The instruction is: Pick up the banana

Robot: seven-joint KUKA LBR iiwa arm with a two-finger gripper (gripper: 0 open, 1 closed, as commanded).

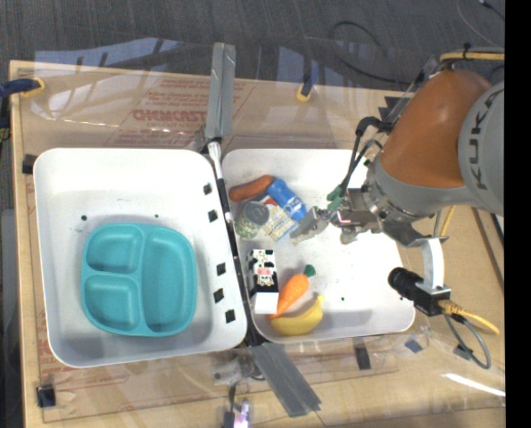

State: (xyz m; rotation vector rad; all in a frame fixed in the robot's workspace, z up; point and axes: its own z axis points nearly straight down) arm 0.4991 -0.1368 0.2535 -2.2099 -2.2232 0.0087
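Colours shown: yellow banana [299,320] at 6 o'clock in the right white bin [372,315]; orange carrot [292,293] with green top; red-brown sausage [251,187] at 11 o'clock; blue packet [287,200]; black-and-white cow-patterned carton [264,270]; teal divided plate [140,277] in the left white bin [60,194].

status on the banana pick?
Gripper over right bin, by blue packet. Banana untouched at bin's near edge. Carrot lies against it.

The bench [113,87] bears two white bins [60,185] side by side.
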